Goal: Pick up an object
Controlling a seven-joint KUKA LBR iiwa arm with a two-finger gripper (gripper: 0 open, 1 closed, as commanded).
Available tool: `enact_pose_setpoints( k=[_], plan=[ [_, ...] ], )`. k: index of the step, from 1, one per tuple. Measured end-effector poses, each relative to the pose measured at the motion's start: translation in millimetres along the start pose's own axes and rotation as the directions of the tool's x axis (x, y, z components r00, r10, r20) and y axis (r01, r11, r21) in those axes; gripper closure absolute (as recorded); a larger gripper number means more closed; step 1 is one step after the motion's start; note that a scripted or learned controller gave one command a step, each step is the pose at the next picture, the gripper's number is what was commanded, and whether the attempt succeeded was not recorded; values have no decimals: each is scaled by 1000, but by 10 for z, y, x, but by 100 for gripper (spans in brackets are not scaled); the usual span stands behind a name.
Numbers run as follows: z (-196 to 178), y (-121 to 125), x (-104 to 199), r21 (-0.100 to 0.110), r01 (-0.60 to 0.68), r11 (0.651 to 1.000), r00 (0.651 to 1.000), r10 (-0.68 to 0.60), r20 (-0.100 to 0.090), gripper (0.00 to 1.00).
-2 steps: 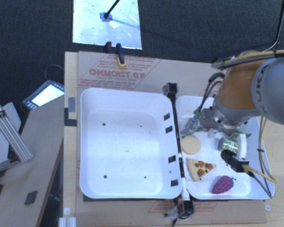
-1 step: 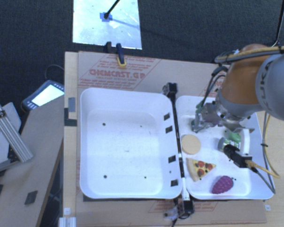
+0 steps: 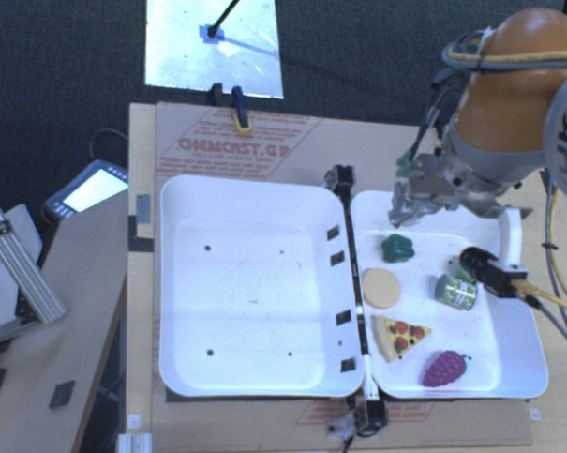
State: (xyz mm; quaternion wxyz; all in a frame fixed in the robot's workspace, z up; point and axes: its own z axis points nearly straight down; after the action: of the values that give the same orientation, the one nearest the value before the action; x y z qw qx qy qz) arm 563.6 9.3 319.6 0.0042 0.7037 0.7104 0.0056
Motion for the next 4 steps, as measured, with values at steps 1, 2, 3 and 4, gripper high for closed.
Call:
enact_pose_setpoints(
  k=[1, 2, 3, 4],
  plan=[
    [-712, 174, 643, 3, 1, 1000, 1000, -1, -1, 100],
    [-1818, 308, 1026, -1, -1, 1000, 1000, 1, -2, 100],
    [-1357, 525, 2021, 14, 3, 1000, 1000, -3, -1, 100],
    [-2192, 653, 2260, 4, -3, 1000, 1000, 3, -2, 100]
  ],
)
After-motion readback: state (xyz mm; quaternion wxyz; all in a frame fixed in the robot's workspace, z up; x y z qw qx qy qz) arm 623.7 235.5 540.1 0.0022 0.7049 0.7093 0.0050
